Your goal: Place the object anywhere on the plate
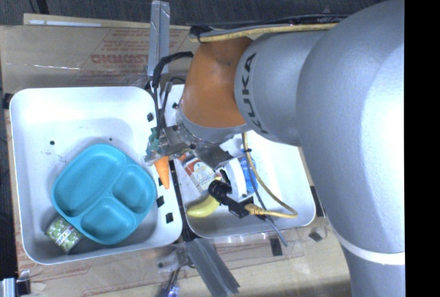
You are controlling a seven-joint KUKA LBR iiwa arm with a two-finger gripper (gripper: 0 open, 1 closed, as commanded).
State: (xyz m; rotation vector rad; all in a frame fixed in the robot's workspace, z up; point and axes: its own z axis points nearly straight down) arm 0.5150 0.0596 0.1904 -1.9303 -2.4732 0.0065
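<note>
- The blue plate [103, 194], with three compartments, lies in the left bin [41, 124], towards the near-right part of the bin. All three compartments look bare.
- The gripper [159, 148] hangs just off the plate's right edge, over the rims where the two bins meet. Its tip is a dark tangle from this angle, and I cannot tell how far open it is or whether it has hold of anything.
- A small orange object [163, 174], tapered like a carrot, stands upright directly below the gripper. It is just beside the plate's right rim and not on the plate. I cannot tell whether it is gripped or only resting against the bin edge.
- The arm [323, 75] comes in from the plate's far right. It carries the dark letters "KUKA", running lengthwise beside the orange band [213, 86].
- A green-and-white patterned packet [62, 234] touches the plate's near-left edge. Its print is too small to read.
- To the right of the plate, in the right bin [294, 182], a yellow banana [203, 207] lies near the front wall.
- Just beyond the banana, still right of the plate, is a packet with a red-and-white label [198, 172]. Its wording is not legible.
- Further right of the plate is a blue-and-white pouch [242, 177], partly under the arm. Its text is unreadable.
- Beyond the plate, past the left bin's far wall, brown cardboard [69, 48] bears red printing that is too blurred to make out.
</note>
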